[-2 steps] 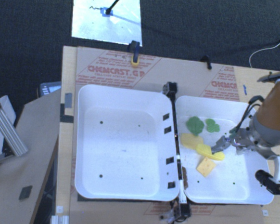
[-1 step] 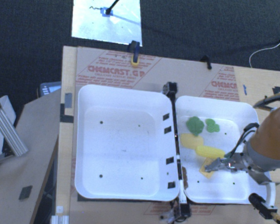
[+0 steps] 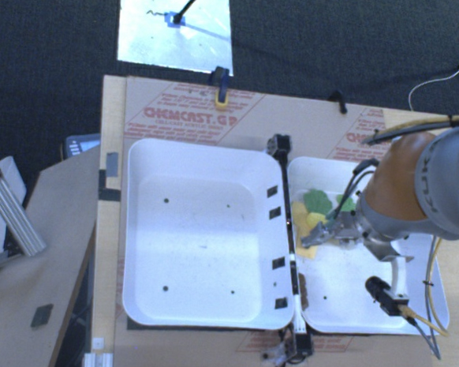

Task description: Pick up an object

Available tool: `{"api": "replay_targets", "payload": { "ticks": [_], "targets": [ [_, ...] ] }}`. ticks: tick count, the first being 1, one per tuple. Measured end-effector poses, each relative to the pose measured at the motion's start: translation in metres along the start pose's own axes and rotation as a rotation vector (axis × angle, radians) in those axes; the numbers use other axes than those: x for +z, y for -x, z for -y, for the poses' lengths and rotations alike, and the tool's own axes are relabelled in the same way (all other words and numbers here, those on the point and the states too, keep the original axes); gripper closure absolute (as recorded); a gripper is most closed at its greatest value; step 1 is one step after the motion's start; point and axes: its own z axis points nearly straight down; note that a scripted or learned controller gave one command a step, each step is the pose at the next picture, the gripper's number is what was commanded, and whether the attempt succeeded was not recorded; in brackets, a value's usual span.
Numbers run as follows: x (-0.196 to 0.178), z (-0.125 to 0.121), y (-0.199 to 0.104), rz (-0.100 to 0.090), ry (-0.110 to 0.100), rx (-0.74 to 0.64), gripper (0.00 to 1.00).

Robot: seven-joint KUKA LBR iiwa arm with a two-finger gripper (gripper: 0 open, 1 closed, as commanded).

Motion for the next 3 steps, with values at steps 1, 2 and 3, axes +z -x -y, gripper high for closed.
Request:
{"api": "replay_targets", "payload": {
  "ticks": [1,2,3],
  "targets": [
    [0.004,0.027,0.031,-0.003,-0.013,0.009,0.00],
    [0.003,-0.032,0.019,-0.002,-0.006,0.001,0.00],
    [-0.007,-0.030,0.020,-0.002,-0.008,0.003,1.00]
  ]
}}
